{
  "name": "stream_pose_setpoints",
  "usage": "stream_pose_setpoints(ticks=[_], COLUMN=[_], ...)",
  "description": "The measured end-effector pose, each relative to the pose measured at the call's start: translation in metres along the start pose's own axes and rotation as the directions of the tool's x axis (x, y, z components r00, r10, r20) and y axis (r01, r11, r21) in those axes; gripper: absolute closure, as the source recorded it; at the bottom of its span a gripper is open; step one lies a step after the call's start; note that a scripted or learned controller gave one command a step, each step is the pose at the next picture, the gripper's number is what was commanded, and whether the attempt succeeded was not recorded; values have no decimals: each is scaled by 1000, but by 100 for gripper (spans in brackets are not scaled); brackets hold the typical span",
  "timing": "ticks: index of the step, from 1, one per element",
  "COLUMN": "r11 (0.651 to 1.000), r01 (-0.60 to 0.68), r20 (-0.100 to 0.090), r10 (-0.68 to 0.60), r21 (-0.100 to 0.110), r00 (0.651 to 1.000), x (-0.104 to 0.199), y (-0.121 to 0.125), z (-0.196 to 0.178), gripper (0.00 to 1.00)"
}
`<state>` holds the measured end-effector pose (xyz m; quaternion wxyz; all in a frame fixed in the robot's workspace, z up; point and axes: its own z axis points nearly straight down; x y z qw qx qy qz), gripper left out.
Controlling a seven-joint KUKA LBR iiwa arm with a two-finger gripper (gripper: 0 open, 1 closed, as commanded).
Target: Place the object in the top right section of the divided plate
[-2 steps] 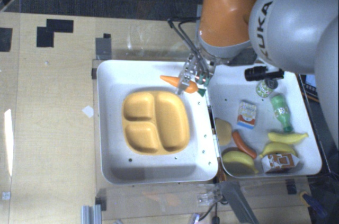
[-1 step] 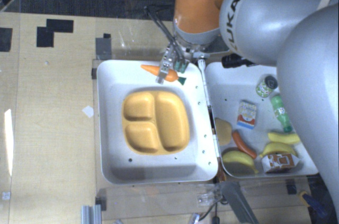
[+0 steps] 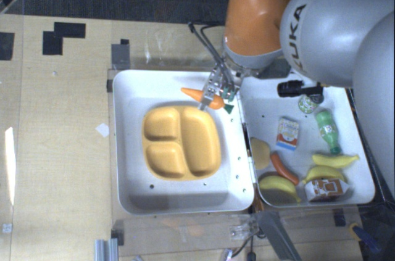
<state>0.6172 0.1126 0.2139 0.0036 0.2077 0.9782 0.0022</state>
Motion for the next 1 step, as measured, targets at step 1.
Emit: stream_pose_setpoints(ticks=[1], r11=[966], r01=[-257], r20=[1], r10=[257], r21=[0], r00=[966], x=[-27], y=[26], z=[-50], gripper=[100])
